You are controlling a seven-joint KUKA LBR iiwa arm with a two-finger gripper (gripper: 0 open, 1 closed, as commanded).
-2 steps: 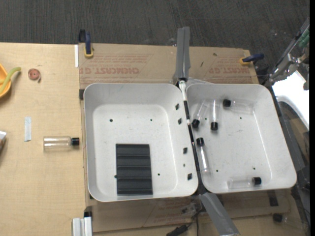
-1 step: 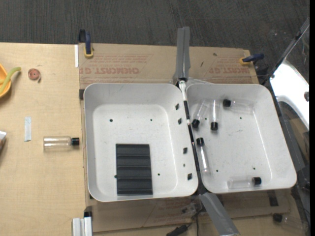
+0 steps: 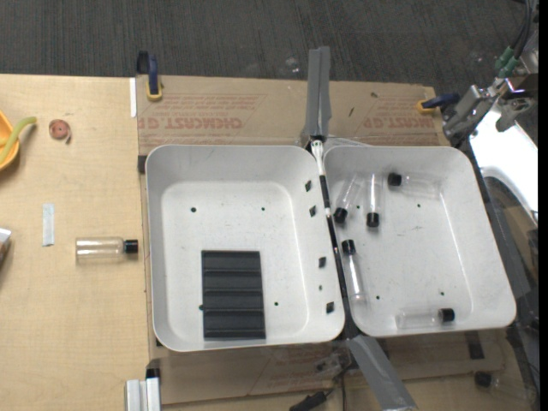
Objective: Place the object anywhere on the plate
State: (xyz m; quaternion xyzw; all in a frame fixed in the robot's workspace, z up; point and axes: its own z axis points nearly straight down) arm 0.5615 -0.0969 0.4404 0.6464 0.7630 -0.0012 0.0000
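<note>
Near: black ridged plate point(image 3: 231, 295), 1 pc, in left bin point(image 3: 231, 199). Right bin point(image 3: 445, 247): 5 clear vials point(image 3: 353, 274) w/ black caps; nearest vial point(image 3: 421, 319) lying crosswise, cap right; others approx. near-far. Far right, beyond bins: claw point(image 3: 467, 114), opening can't be told.

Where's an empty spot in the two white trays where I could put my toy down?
The left bin has bare floor above and to both sides of the black ridged plate. The right bin is bare in its middle and right part. It gets crowded along its left side, where clear tubes with black caps cluster, and another tube lies near the front edge.
</note>
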